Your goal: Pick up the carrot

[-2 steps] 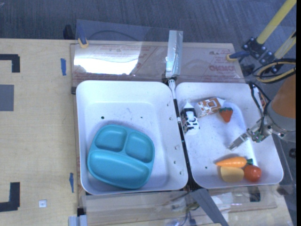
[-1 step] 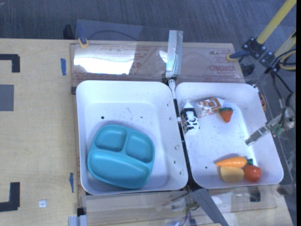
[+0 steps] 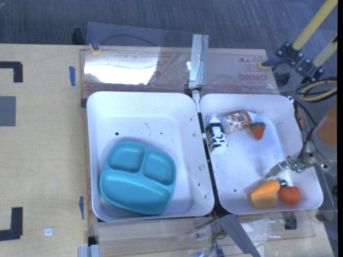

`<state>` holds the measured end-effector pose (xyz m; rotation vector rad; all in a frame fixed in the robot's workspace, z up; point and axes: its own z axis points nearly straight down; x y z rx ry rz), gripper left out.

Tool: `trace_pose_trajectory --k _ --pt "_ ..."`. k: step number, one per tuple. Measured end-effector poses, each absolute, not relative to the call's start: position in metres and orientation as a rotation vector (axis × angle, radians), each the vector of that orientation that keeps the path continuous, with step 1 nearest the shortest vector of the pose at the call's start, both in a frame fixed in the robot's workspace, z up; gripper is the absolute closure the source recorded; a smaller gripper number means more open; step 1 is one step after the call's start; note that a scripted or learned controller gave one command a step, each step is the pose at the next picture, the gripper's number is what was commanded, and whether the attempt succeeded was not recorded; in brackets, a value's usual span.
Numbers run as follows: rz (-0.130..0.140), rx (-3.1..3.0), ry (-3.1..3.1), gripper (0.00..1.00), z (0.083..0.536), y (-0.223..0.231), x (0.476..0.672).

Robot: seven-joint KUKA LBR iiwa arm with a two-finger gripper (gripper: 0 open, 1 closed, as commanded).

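The carrot (image 3: 267, 188) is orange with a small green top. It lies near the front of the right bin (image 3: 241, 165), resting on a yellow-orange chunk (image 3: 262, 200). A red tomato (image 3: 290, 195) sits just to its right. My gripper (image 3: 283, 168) reaches in from the right edge, just above and behind the carrot's green end and apart from it. Nothing shows in its grasp.
The right bin's back holds a black-and-white cow-patterned bottle (image 3: 216, 136), an orange-brown snack box (image 3: 237, 121) and a small red-orange fruit with a green top (image 3: 258, 130). A blue divided plate (image 3: 138, 178) lies in the left bin (image 3: 107, 116). Cables hang at the right rim.
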<state>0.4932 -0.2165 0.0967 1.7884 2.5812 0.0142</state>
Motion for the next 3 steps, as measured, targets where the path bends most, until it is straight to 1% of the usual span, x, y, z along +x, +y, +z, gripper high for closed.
trace_pose_trajectory --k 1,2,3 --pt "0.025 2.168 2.285 0.00 0.090 -0.210 0.548" --pt "0.017 2.159 2.275 1.00 0.100 -0.213 0.548" --pt "0.015 2.160 2.276 0.00 0.099 -0.213 0.548"
